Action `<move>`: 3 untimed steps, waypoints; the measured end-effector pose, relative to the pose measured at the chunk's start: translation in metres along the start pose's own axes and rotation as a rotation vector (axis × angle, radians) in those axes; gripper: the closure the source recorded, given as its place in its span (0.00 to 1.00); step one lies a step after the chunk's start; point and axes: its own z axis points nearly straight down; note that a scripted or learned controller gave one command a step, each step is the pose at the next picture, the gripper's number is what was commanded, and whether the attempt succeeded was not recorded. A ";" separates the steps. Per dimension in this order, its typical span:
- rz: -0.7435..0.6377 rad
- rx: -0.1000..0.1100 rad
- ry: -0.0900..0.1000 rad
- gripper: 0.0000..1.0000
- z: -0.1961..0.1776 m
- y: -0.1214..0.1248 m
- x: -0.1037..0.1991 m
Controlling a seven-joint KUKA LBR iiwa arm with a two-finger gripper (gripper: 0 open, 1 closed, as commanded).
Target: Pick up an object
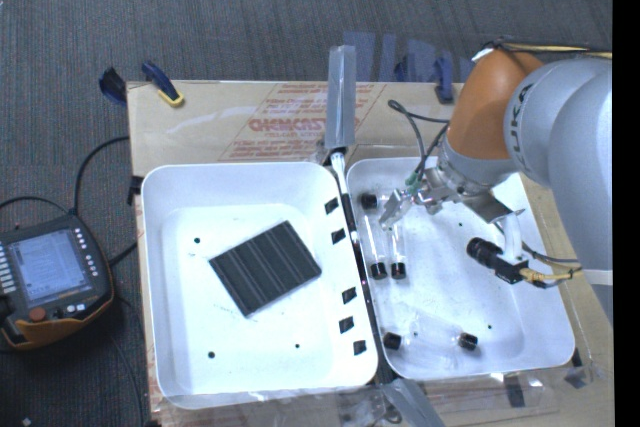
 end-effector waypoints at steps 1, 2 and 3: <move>0.000 0.000 0.000 0.00 0.000 0.000 0.000; 0.000 0.000 0.000 0.00 0.000 0.000 0.000; 0.000 0.000 0.000 0.00 0.000 0.000 0.000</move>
